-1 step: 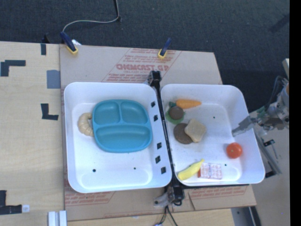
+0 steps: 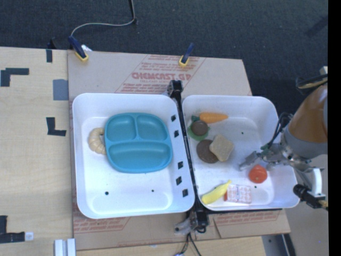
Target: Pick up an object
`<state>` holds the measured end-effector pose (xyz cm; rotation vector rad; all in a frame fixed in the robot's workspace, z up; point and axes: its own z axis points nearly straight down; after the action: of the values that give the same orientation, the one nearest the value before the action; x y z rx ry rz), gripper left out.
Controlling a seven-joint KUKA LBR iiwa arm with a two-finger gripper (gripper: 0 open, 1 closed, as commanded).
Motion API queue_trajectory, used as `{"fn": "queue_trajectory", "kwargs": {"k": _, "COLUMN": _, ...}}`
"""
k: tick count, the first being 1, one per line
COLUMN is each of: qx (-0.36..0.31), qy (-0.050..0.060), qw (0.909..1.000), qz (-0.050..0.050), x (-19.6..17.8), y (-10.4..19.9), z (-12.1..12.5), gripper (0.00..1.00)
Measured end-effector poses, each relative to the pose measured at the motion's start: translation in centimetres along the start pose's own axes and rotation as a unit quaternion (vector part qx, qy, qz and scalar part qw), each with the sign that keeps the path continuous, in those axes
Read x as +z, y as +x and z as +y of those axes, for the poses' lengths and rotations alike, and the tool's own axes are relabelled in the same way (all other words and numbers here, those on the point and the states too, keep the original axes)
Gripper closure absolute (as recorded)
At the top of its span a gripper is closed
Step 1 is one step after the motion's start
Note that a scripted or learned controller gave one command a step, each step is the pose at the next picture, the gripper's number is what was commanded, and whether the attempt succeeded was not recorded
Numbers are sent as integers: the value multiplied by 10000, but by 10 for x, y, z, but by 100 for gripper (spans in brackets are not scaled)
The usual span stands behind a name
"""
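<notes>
Two white bins sit side by side, and the arm reaches into the right bin (image 2: 266,111) from its far edge. Its gripper (image 2: 254,161) hangs just above a small red tomato (image 2: 258,174), fingers spread, nothing between them. To my eye this is the approach before a grasp: it needs to drop straight down around the tomato and close. A bread slice (image 2: 222,148), a carrot (image 2: 213,118) and a banana (image 2: 216,193) lie nearby.
</notes>
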<state>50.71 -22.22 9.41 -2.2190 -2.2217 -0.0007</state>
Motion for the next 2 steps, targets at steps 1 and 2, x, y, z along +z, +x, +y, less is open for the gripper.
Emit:
{"fn": "queue_trajectory", "kwargs": {"k": 1, "qx": 2, "qy": -31, "qw": 10000, "qz": -22, "x": 8, "y": 51, "z": -8, "gripper": 0}}
{"fn": "queue_trajectory", "kwargs": {"k": 2, "qx": 4, "qy": -38, "qw": 10000, "qz": -29, "x": -2, "y": 50, "z": -8, "gripper": 100}}
